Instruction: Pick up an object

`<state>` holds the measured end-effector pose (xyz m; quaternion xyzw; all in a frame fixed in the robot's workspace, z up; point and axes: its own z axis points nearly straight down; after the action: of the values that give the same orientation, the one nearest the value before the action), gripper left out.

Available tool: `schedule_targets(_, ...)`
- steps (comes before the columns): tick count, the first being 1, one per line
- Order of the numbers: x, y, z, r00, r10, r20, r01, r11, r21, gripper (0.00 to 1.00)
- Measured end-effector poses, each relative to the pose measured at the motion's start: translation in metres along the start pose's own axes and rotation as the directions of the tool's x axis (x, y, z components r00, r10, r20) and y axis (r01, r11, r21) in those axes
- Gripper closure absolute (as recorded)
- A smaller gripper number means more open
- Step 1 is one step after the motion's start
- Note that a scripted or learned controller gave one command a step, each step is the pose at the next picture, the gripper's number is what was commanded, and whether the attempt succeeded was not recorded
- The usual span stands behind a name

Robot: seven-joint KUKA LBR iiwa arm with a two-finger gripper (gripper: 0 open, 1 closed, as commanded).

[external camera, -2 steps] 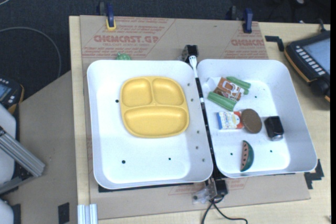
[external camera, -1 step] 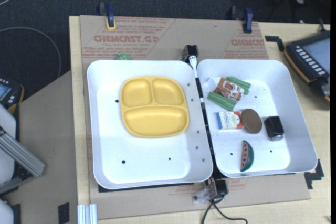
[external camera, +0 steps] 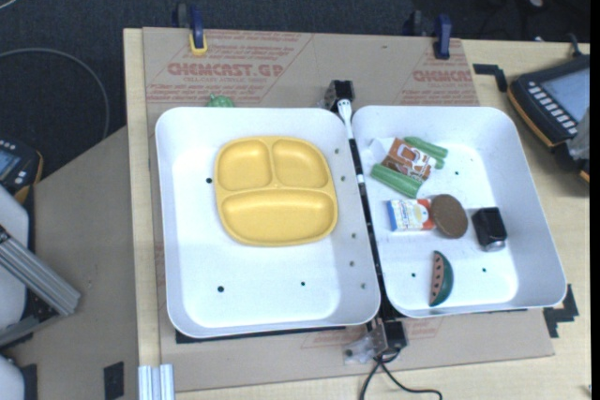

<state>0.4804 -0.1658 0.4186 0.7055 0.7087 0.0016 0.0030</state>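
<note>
- Brown cardboard sheet (external camera: 281, 61) on the bench carries two shallow white plastic bins side by side.
- Right bin (external camera: 525, 201) holds a green stick (external camera: 396, 180), a brown-and-white packet (external camera: 410, 157), a small white carton (external camera: 408, 215), a brown oval disc (external camera: 450, 215), a black block (external camera: 488, 228) and a toy watermelon slice (external camera: 440, 279) nearest the front.
- Left bin (external camera: 187, 229) holds a yellow three-compartment plate (external camera: 276, 189).

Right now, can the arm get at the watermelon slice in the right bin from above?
Probably yes. The watermelon slice lies apart from the other items in the right bin, with bare floor around it and nothing above. The brown disc and black block sit farther back.
</note>
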Motion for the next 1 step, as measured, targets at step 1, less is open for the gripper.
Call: schedule_targets(1,-0.0435,-0.0009,-0.0184,1.0,0.008,0.002,-0.008,1.0,0.001,1.0)
